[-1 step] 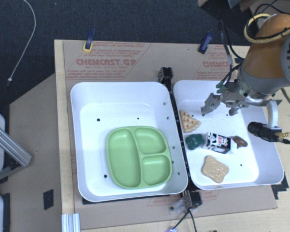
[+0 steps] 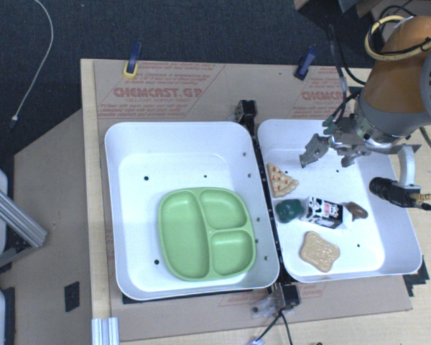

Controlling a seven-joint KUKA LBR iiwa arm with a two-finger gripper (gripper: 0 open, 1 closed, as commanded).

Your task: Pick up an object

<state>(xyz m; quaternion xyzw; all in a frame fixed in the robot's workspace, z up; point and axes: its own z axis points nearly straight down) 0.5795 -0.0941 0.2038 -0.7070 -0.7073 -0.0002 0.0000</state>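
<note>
gripper [image 2: 332, 152] hangs with fingers spread apart and holding nothing, above the pizza slice [image 2: 280, 180] in the right bin [image 2: 395, 254]

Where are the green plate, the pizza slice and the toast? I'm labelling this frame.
green plate [image 2: 181, 234], camera view, large left compartment.
pizza slice [image 2: 280, 180], camera view, its middle.
toast [image 2: 320, 251], camera view, its centre.

A green plate [image 2: 205, 233] with three parts sits in the left white bin [image 2: 129, 149]. The bins lie on a brown board [image 2: 172, 88] with red letters. A yellow clip [image 2: 132, 62] and a blue clip [image 2: 305, 63] hold its top edge
</note>
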